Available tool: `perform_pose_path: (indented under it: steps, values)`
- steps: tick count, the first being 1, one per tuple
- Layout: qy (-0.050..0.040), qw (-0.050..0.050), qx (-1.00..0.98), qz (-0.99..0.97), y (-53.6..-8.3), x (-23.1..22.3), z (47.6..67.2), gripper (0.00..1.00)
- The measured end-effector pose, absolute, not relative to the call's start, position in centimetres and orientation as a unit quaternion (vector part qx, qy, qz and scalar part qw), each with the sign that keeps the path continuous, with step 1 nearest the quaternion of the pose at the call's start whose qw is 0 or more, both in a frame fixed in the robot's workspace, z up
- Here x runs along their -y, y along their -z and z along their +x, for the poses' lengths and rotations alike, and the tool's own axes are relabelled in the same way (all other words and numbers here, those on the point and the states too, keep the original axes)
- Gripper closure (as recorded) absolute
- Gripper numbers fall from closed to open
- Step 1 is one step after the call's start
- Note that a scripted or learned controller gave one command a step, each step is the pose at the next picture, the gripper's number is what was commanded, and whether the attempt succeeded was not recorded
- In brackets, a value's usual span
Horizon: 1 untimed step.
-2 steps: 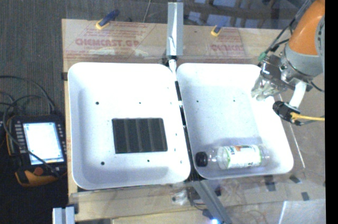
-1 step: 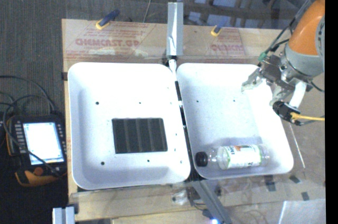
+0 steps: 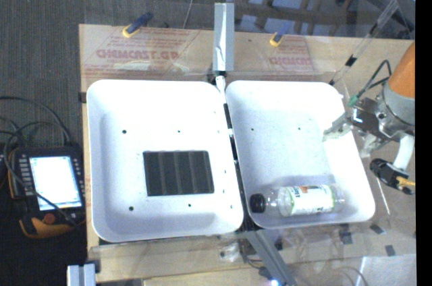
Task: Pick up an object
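Currently the bottle lies on its side along the near wall of the right bin, cap leftward. The hand hovers at the bin's right rim; grip state indeterminate.

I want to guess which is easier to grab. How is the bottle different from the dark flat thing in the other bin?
The bottle is clear with a black cap and a green-and-white label; the mat is dark all over. The bottle is round and lies on its side near the front wall of the right bin; the mat is a flat ribbed rectangle in the middle of the left bin. Both rest on a white bin floor, untouched.
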<state>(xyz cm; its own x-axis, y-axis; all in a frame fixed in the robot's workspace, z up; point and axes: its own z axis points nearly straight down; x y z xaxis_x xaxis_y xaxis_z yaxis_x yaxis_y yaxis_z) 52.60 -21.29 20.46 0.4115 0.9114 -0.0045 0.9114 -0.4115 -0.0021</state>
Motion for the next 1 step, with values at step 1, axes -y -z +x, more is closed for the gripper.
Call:
perform_pose_path:
  steps: [1]
  values:
    - [0.0005, -0.001, -0.696, 0.718, -21.64, 19.08, 48.39, 0.0]
